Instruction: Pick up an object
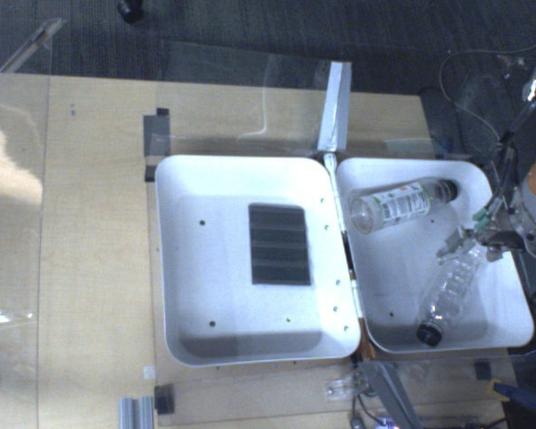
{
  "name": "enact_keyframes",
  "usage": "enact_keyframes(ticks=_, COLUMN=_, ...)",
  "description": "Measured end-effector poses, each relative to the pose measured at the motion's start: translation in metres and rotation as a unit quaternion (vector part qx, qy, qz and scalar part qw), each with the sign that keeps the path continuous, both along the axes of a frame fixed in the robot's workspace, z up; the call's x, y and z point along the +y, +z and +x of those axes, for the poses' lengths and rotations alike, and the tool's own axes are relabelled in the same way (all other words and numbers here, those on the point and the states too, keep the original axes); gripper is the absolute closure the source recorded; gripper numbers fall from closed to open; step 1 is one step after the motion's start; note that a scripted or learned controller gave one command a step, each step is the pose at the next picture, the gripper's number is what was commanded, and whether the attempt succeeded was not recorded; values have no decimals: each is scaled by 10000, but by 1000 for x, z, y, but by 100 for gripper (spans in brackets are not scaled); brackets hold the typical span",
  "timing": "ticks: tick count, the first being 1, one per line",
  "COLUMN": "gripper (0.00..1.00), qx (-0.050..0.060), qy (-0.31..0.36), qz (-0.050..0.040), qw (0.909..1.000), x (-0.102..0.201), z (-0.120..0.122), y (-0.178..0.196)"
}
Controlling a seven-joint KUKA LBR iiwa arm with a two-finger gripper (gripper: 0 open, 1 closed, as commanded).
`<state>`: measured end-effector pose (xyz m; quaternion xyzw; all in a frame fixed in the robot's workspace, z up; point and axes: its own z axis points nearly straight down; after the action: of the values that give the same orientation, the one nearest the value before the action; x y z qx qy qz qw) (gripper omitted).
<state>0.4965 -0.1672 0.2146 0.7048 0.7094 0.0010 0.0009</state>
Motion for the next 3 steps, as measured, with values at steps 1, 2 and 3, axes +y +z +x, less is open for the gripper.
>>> enact_keyframes(ticks=1, gripper=0, qx=-5, qy=1486, qz=-3, qw=9889, x=61, z=71, y=-85)
enact_keyframes(ticks=2, gripper=0, qx=148, qy=2187, qz=66, qw=9757, x=43, z=117, y=-128)
enact_keyframes(ticks=3, gripper=0, qx=614, qy=1794, qz=276, qw=9815, x=34, z=146, y=-134)
